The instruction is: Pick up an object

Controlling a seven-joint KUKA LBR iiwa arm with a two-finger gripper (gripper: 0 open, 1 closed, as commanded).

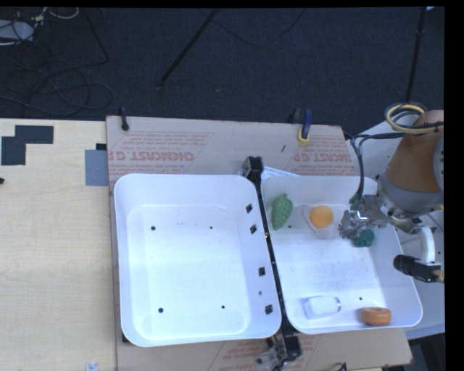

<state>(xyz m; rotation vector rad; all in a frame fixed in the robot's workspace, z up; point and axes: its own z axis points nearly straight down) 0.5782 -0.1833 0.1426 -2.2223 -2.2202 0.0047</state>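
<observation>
1. Looked like a robotics lab test cell, not a home.
2. Two white bins (188, 190) sat on flattened cardboard (217, 148), held by a clamp (304, 127).
3. Loose cables (43, 22) ran across dark carpet (254, 65).
4. Plywood bench (51, 253) carried taped marker patches (29, 141).

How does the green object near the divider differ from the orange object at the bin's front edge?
The green object is leafy green and elongated, standing tall in the view; the orange object is orange, round and flat. The green one lies toward the back beside the divider, the orange one at the front right corner. Both lie in the right bin.
</observation>
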